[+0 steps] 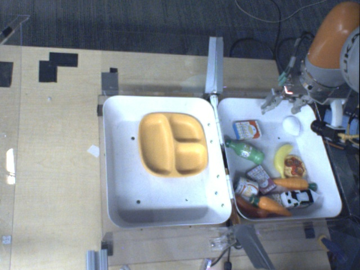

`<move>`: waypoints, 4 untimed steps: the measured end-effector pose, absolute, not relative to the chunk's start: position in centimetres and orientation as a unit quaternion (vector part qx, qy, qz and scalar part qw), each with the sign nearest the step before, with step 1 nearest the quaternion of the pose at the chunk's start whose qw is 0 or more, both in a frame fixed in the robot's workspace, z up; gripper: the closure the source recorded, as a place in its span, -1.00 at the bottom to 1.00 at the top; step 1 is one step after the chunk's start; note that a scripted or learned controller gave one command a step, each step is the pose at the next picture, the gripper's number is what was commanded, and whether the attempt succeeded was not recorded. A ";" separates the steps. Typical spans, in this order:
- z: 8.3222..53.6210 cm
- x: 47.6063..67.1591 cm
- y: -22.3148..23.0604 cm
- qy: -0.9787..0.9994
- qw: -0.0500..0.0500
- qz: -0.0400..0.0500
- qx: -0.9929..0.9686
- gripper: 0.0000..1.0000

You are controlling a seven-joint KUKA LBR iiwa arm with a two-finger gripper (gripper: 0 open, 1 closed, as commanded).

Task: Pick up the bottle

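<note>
The green bottle (244,149) lies on its side in the right bin (320,151), close to that bin's left wall, with its cap end pointing to the divider between the two bins. All other places here are given from this bottle.

Nearest to the camera, below the bottle and toward the front edge of the bin, there is a heap of small things: an orange carrot (274,206) lying over a dark red item, and just beside it a black-and-white toy (296,197) that looks like a cow. A little above these, a second carrot (291,183) lies almost flat, and a small patterned packet (259,175) is just under the bottle, close to it but I cannot tell whether they touch.

To the right of the bottle there is a yellow banana (282,157) with a printed round item against its lower part. Above the bottle, near it, lies a small carton (247,129) with blue and red print.

To the left of the bottle, over the divider, the left bin (121,151) holds a yellow tray (172,143) with compartments.

Farther, above and to the right of the bottle, a white disc (291,125) rests on the bin floor. Beyond it, at the back rim of the right bin, the gripper (284,99) hangs well apart from the bottle. Its fingers appear spread and nothing is between them.
</note>
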State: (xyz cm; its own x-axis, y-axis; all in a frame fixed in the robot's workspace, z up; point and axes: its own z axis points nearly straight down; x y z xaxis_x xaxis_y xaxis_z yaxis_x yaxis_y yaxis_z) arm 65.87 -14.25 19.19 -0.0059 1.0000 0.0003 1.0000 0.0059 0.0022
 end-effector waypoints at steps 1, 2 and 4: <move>8.8 62.1 -11.6 0.776 0.003 0.003 0.631 -1.00; 8.9 58.5 -10.7 0.669 0.004 0.005 0.743 -1.00; 9.9 58.8 -10.6 0.670 0.004 0.007 0.743 -1.00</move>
